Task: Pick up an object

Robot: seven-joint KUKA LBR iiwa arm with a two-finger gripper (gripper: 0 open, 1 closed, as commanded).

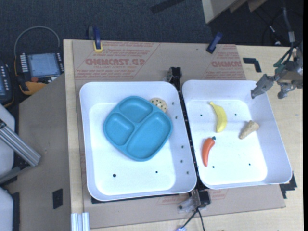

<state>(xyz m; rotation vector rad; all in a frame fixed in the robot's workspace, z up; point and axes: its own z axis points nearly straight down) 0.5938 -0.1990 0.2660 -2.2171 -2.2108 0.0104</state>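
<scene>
From above, the banana (219, 117) lies in the right bin (274, 148), long axis near to far, bowed rightward. The chili pepper (207, 150) points near, stem far; a tan wedge (249, 129) slants beside them. The gripper (272, 84) hovers over the bin's far-right corner, fingers spread, holding nothing. In the left bin (96, 172), the blue divided plate (138, 127) half hides a cookie (158, 104).

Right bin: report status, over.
Claw open, above right bin's far right corner, holding nothing. Banana, red pepper, tan piece lying apart, unobstructed.
</scene>
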